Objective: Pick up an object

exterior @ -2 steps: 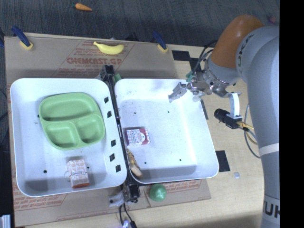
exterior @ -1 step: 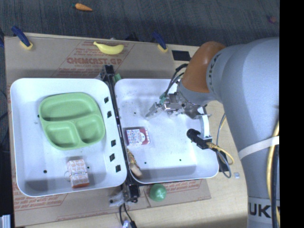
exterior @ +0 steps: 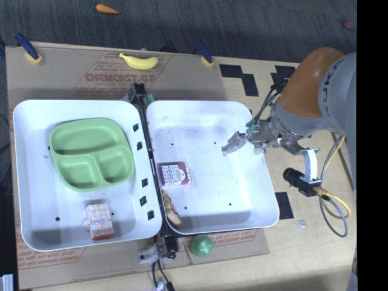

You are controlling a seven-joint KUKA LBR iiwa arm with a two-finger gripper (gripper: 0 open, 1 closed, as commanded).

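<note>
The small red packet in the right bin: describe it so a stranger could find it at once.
Start at the right white bin, the one the arm reaches over. Go to its left wall, about halfway down, where the small red packet lies flat on the floor. It is squarish with a dark red and white face, unlike the pale tan piece in the corner below it and the orange-edged packet in the left bin.

Both white bins (exterior: 254,206) look like smooth moulded plastic with a dull sheen, the right one scuffed and speckled. The green divided tray (exterior: 91,153) is matt plastic. Under them lies printed brown cardboard (exterior: 115,77), flat and papery. The arm's (exterior: 321,96) orange band is glossy; its grey shell is smoother, satin. The far floor (exterior: 182,11) looks like dark ribbed carpet.
</note>
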